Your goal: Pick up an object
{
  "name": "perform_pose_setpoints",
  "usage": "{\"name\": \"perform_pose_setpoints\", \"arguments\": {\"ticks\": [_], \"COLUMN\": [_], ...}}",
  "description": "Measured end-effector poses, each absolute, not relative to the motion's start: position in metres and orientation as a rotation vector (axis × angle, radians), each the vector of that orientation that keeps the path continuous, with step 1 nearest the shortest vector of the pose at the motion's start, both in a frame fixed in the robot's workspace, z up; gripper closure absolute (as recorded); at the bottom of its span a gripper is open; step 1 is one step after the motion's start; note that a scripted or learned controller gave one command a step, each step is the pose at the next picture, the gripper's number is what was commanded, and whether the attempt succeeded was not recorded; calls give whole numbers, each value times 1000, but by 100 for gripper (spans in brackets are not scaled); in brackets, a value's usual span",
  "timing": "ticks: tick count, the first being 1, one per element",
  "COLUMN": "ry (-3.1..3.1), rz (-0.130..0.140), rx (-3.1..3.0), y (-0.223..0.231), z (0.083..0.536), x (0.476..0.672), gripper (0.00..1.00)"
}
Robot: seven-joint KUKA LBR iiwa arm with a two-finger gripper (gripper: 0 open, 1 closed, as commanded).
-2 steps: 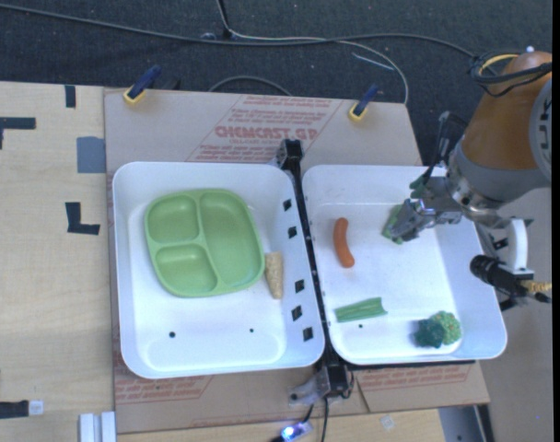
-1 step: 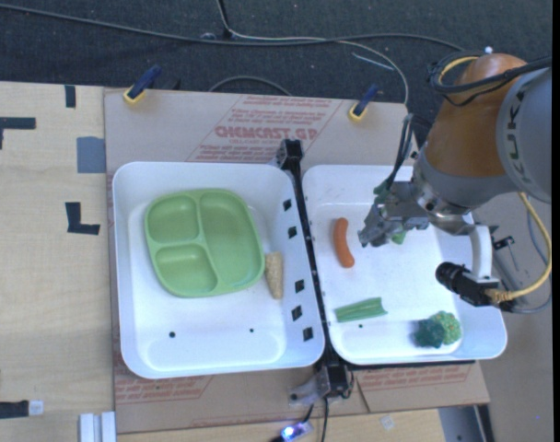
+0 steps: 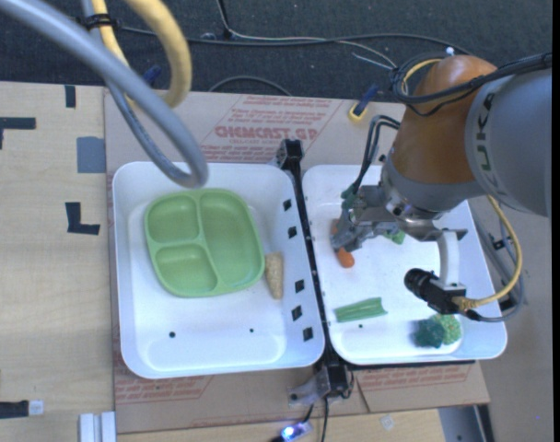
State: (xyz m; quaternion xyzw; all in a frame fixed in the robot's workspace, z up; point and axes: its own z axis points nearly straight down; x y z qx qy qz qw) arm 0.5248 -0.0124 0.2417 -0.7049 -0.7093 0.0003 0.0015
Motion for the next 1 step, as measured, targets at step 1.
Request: {"name": "perform_pose_setpoints", "arguments": {"ticks": [1], "ry": [-2227], "rz": [2], "rx": [-2212], "y": [39], "z": [243], "x": [516], "gripper": [100]}}
